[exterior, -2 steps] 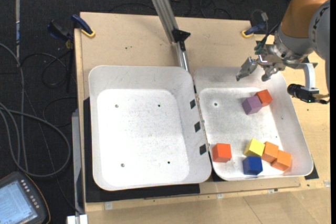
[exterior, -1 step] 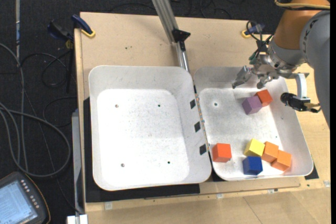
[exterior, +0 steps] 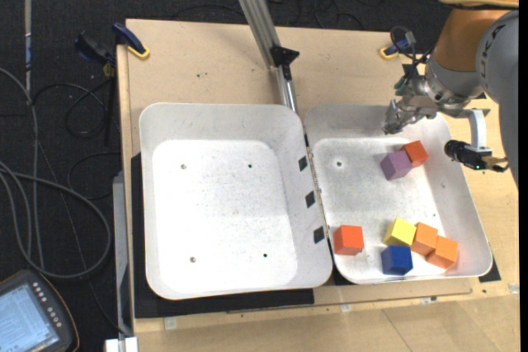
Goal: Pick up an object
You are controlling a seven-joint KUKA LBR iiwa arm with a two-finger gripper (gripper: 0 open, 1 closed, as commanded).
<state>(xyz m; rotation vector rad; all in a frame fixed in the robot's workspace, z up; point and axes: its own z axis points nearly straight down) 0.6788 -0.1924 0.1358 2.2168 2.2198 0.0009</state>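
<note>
Camera view: gripper is hovering at 12 o'clock of purple cube, finger state unreadable. Adjoining orange cube is risking a deflected, failed grasp.

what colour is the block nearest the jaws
Purple block, seen in the camera view, right bin.

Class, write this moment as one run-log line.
pincer: over right bin far edge, nothing seen held | nearest: purple cube, orange cube | left bin: no blocks
</note>
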